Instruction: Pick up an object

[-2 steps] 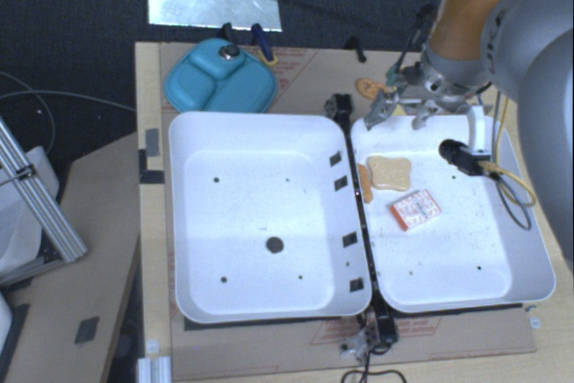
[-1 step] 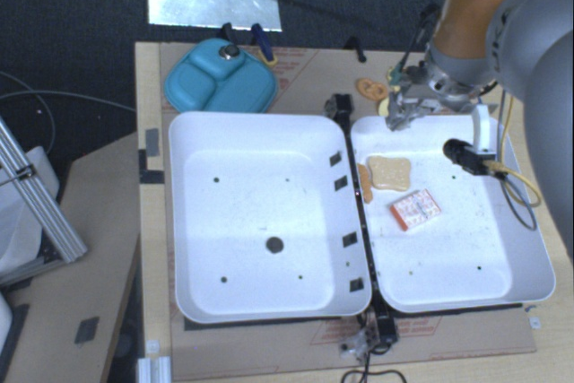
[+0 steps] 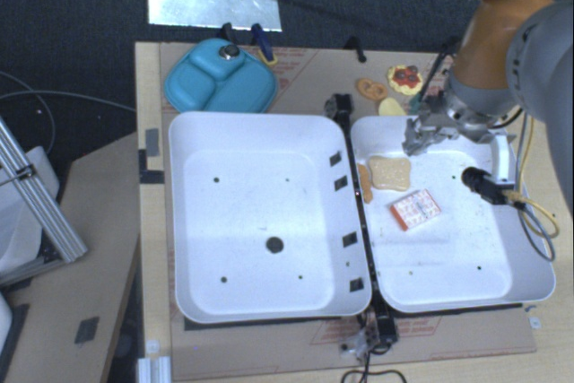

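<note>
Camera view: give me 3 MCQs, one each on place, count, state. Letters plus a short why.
1. Where does the slice of bread lie?
A. in the left bin
B. in the right bin
C. on the teal tray

2. How many loose things lie inside the right bin?
A. one
B. two
C. three

3. Where is the claw?
A. over the far edge of the right bin, just above the bread
B. over the middle of the left bin
C. off the bench beside the teal tray

Answers:
1 B, the bread sits near the far left corner of the right bin, by the divider.
2 C, the bread, the red and white card and a thin orange piece against the left wall.
3 A, the arm comes in from the right and its tip hangs just beyond the bread.
</note>
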Controlling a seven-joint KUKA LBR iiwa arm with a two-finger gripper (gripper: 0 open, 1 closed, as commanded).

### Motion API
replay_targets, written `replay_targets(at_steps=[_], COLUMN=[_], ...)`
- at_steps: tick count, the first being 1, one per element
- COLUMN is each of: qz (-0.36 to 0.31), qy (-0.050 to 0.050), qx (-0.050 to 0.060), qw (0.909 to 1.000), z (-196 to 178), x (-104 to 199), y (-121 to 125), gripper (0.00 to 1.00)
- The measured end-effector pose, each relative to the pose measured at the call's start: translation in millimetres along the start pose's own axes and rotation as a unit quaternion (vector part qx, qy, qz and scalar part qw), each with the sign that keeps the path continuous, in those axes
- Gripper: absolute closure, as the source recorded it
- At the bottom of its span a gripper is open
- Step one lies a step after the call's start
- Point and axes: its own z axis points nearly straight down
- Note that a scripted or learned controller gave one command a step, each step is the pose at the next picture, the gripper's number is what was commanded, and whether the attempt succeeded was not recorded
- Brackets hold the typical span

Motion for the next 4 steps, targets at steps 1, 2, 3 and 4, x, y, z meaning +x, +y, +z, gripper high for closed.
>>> replay_targets(at_steps=[1, 2, 3, 4], qz=[-0.001, -0.001, -0.003, -0.003], qy=[0.001, 0.001, 0.001, 0.001], qx=[0.001, 0.001, -0.001, -0.003], qw=[1.0, 1.0, 1.0, 1.0], z=[-14.3, -13.2, -36.6, -46.2], x=[33.2, 57.6, 76.6, 75.5], y=[-70.7, -128.0, -154.1, -152.0], gripper=[1.0, 1.0, 1.0, 1.0])
